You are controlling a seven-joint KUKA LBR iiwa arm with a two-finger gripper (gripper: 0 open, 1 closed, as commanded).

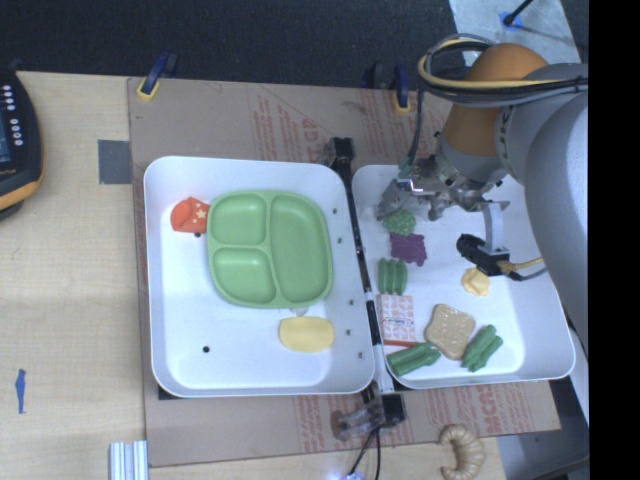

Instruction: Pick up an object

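We see the arm (520, 118) reaching in from the right, its wrist bent down over the far end of the right bin (540, 363). The gripper (400, 211) hangs low, right over a green toy (401, 222), with a purple piece (409, 248) just beside that. We cannot tell how far apart the fingers stand, nor whether they have hold of anything.

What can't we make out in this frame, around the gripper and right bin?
- Gripper: fingertips blurred against the green toy; open, shut or holding, cannot tell.
- Right bin: its upper right part is hidden under the arm.
- Red item in the left bin: partly tucked behind the green plate.
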